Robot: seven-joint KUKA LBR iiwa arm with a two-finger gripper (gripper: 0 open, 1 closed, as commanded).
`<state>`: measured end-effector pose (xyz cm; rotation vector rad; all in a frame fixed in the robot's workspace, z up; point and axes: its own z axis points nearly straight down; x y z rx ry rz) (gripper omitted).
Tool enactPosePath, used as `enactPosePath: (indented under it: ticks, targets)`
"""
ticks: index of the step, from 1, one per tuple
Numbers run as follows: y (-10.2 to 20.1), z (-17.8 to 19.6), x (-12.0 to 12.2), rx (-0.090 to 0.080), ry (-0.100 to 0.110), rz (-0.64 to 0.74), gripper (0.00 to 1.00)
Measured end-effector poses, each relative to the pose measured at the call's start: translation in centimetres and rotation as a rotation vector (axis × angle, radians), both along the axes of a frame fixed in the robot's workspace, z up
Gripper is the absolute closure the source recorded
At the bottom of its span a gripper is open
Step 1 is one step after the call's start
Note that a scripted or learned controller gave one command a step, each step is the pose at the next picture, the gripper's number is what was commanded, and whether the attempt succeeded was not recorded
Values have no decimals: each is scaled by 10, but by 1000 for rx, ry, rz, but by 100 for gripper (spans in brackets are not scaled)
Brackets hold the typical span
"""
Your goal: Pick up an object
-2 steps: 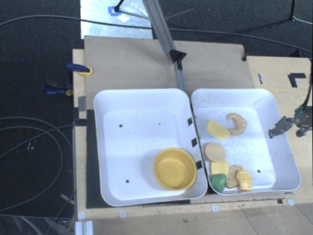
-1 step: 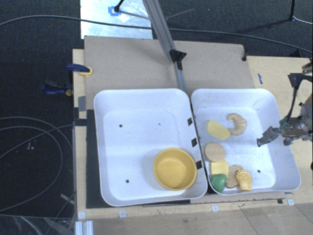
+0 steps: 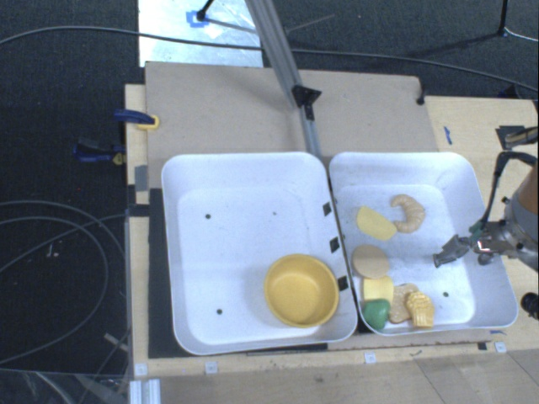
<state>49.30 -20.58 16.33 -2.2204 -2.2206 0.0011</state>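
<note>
The right bin (image 3: 455,171) holds several small food toys: a tan croissant (image 3: 409,211), a pale yellow wedge (image 3: 376,223), a beige round disc (image 3: 370,262), a yellow block (image 3: 378,289), a green piece (image 3: 376,312) and a yellow-orange ridged piece (image 3: 419,309). My gripper (image 3: 455,251) hangs over the right side of this bin, right of the disc and below the croissant, with nothing visibly between its fingers. It touches none of the toys.
A yellow bowl (image 3: 301,289) sits in the left bin (image 3: 194,225) near its front right corner. A grey pole (image 3: 278,49) slants across the back. Clamps (image 3: 135,120) grip the bench's left edge, with cables on the floor to the left.
</note>
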Motion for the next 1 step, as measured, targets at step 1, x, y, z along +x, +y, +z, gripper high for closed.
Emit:
enactPosePath:
  ticks: [1]
  targets:
    - [5,-42,0,0,-1,1,0]
